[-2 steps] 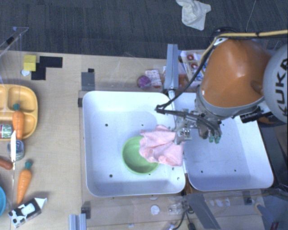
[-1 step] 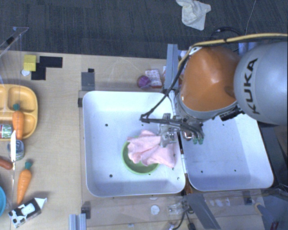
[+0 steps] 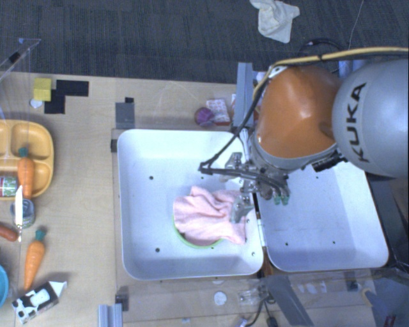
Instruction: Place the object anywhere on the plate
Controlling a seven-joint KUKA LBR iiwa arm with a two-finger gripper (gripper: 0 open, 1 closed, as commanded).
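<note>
Hanging over the right edge of the left bin [image 3: 140, 191], the jaws [image 3: 241, 205] pointed down at the right side of a pink cloth [image 3: 203, 214], and I could not tell whether they were released, clenched or grasping the fabric, because the arm's body covered them from above. The cloth lay crumpled in the bin's lower right part, draped over a green plate [image 3: 192, 241] so that just a thin arc of rim showed at the cloth's lower edge. The cloth's right side ran up beneath the jaws, touching or nearly touching them; which one, the view did not settle. The right bin [image 3: 332, 236] sat just beside the left one, under the orange band [image 3: 295, 115] and grey arm [image 3: 374, 124].

On the surface beyond the left bin's far edge lay a small purple item [image 3: 205, 115]. Toward the surface's left edge rested a yellow divided tray [image 3: 38, 144] with a carrot [image 3: 25, 177] in it, and a second carrot [image 3: 32, 255] lay nearer the front left corner, with a black-and-white toy [image 3: 37, 300] beside it. A crumpled white rag [image 3: 276, 18] lay on the dark floor past the surface's far edge.
</note>
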